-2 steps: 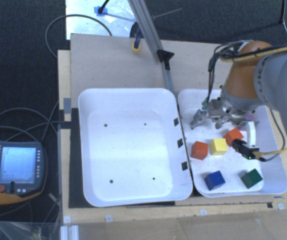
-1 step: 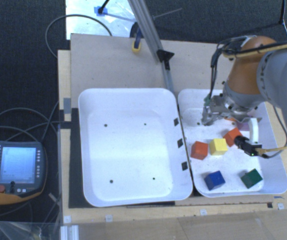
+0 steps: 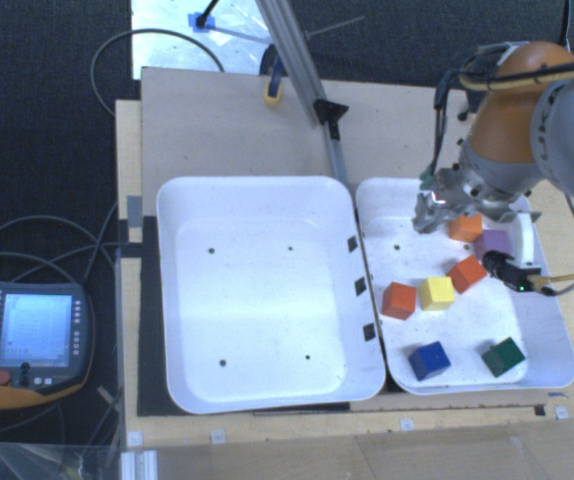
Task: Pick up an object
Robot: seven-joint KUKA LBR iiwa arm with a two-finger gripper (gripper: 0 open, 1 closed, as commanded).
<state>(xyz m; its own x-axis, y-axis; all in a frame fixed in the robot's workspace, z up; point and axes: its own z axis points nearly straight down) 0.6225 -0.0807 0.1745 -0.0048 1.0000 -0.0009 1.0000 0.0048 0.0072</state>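
The right bin (image 3: 397, 213) holds several blocks: an orange one (image 3: 464, 228), a purple one (image 3: 494, 242), a red-orange one (image 3: 467, 273), a yellow one (image 3: 437, 293), another red-orange one (image 3: 399, 300), a blue one (image 3: 429, 360) and a dark green one (image 3: 504, 356). My gripper (image 3: 429, 211) hangs over the upper part of the right bin, just left of the orange block. I see nothing held in it.
The left bin (image 3: 257, 288) lies beside the right one. A metal pole (image 3: 297, 48) slants down from the top to the gap between the bins. A teach pendant (image 3: 29, 343) rests on the floor at the left, with cables around it.
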